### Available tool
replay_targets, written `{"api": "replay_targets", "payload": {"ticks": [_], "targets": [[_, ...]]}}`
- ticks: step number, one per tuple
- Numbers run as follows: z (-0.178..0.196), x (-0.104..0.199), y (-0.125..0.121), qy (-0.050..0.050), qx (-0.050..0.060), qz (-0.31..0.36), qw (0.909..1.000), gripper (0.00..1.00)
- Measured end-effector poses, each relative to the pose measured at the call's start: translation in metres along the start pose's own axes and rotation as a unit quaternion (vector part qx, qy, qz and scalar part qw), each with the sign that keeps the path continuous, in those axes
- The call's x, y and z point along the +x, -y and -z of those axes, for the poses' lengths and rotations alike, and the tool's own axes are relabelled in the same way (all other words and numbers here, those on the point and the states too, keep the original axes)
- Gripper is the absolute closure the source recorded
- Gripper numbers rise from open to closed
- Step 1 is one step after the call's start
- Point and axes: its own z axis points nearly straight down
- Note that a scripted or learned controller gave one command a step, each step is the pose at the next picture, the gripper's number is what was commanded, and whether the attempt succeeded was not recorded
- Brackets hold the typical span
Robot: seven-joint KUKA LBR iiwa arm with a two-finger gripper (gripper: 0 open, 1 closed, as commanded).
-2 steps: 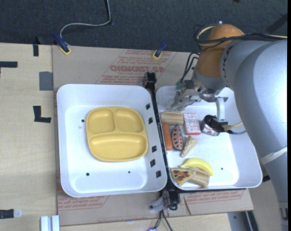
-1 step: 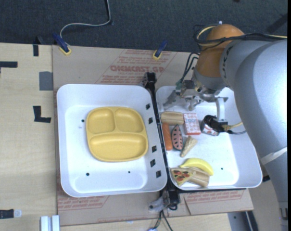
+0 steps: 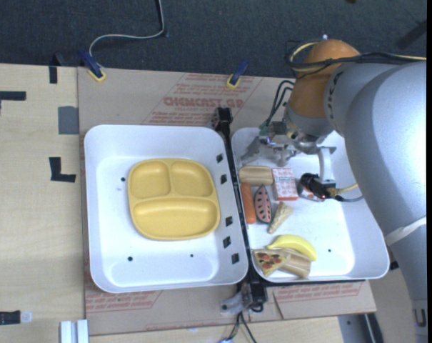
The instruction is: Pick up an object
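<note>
Hovering above the right bin (image 3: 344, 259), fingers (image 3: 267, 146) too obscured to judge

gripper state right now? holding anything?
Gripper: cannot be told. It sits low in the right bin, above the toy food pile, near the bread roll; nothing is visibly held.

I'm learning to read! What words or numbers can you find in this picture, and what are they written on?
"CHEMCAST" and then "GP", in red print: on the brown cardboard sheet under the bins, above the left bin. The middle letters are blurry.
Fainter red print lower down the same sheet: too blurred to read.
Red and white packet in the right bin: it has marks, too small to read.
</note>
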Motion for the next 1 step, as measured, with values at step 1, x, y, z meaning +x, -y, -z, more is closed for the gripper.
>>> {"api": "replay_targets", "payload": {"ticks": [1], "targets": [[0.0, 0.0, 0.0, 0.0, 0.0, 0.0, 1.0, 0.0]]}}
